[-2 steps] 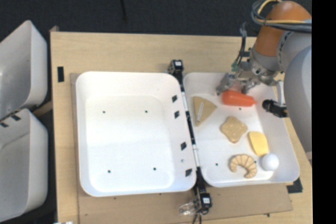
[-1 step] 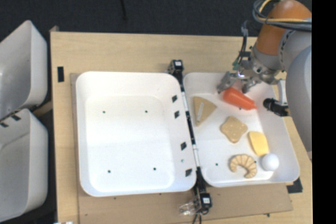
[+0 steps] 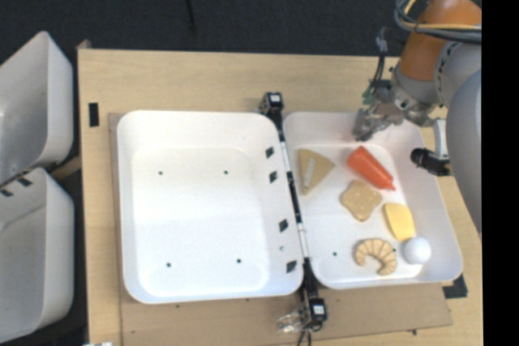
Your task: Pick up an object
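Start at your left: the left bin [image 3: 199,202] sits on the wooden bench [image 3: 203,77], joined to the right bin [image 3: 442,255] along a hinged seam. In the right bin you'll find a pale wedge [image 3: 314,168] nearest the seam, then a tan bread slice [image 3: 361,200] with a croissant [image 3: 377,255] below it, an orange carrot [image 3: 371,167], a yellow piece [image 3: 398,220] and a white ball [image 3: 417,249]. The gripper [image 3: 371,126] hangs over the bin's far edge, just above the carrot's upper end — nothing between its fingers, though you cannot tell how wide they stand.
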You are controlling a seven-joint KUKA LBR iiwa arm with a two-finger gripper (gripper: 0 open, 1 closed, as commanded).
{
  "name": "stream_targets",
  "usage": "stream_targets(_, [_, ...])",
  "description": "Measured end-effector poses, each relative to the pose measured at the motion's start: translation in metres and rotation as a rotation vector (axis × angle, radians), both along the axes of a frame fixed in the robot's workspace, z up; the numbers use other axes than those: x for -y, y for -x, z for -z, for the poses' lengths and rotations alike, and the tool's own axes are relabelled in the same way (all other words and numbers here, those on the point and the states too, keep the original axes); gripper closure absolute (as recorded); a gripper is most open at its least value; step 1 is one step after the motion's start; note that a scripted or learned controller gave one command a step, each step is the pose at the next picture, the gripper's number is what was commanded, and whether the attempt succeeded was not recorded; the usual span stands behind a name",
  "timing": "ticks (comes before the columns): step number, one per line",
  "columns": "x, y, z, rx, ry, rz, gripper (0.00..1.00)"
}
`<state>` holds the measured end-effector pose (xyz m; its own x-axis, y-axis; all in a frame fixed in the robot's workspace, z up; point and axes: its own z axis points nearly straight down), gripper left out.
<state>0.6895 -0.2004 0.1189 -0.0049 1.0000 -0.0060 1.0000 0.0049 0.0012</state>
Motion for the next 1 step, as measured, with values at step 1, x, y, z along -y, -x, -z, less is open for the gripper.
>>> stream_targets(1, [-0.0068, 0.1137, -0.0194, -0.005, -0.005, 0.008, 1.00])
